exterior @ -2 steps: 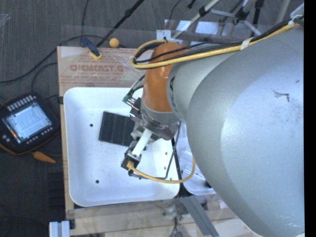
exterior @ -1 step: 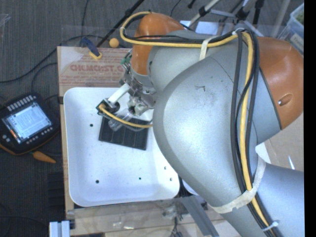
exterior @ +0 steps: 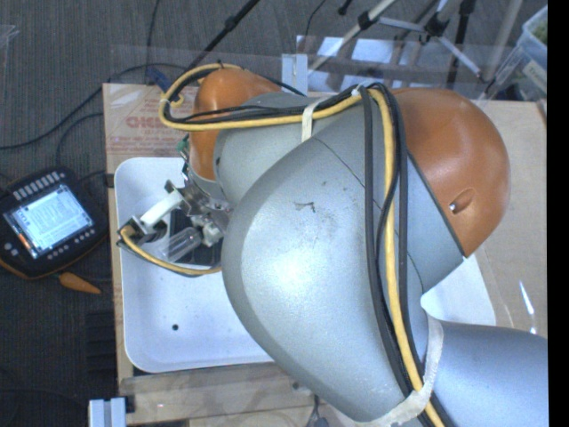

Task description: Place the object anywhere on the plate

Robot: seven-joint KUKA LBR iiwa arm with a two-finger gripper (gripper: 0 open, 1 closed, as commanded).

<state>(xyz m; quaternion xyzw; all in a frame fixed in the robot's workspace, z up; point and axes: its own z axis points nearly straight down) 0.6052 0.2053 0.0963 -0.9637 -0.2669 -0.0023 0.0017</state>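
My grey arm with its orange band (exterior: pixel 462 158) stretches across most of the camera view from the right. It hides the middle of the bench and most of both bins. My gripper (exterior: pixel 182 232) hangs over the upper part of the left white bin (exterior: pixel 169 327), close to the bin's floor. A dark part sits under the gripper, and I cannot tell whether it belongs to the gripper or is a separate object.
A yellow cable (exterior: pixel 158 258) loops from the wrist down over the left bin. A small dark speck (exterior: pixel 175 328) lies on the bin floor. A corner of the right bin (exterior: pixel 462 305) peeks out under the arm. A hand-held control unit (exterior: pixel 49 221) lies on the floor at left.
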